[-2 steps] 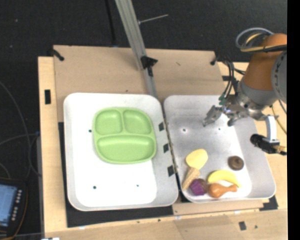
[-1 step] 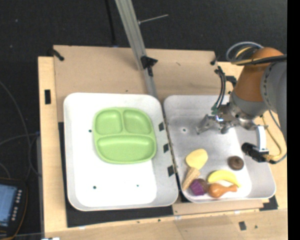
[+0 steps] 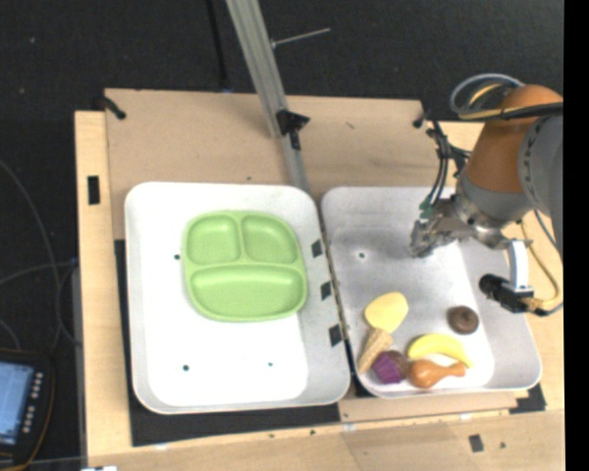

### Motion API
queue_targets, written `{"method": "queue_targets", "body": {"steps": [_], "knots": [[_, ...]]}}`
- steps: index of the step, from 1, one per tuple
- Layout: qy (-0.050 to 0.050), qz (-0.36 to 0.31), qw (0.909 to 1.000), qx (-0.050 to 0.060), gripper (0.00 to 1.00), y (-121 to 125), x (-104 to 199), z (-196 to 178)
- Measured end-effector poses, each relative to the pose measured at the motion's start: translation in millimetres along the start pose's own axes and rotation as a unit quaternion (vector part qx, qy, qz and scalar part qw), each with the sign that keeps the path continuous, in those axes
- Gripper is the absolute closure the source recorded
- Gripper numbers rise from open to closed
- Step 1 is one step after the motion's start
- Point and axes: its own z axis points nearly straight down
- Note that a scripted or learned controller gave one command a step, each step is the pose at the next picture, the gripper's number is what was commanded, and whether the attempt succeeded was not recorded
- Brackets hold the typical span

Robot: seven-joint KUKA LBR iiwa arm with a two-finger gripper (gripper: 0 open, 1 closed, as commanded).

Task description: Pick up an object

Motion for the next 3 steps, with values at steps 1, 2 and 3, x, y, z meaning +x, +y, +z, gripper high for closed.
{"method": "queue_targets", "body": {"steps": [1,2,3], "knots": [[0.0,0.0,1.0,-0.002,1.0,0.9,-4.0,-65.3],[0.0,-0.003,1.0,-0.001,1.0,2.0,-5.9,-100.5],[0.002,-0.006,1.0,0.001,1.0,-17.1,52.0,-101.1]]}}
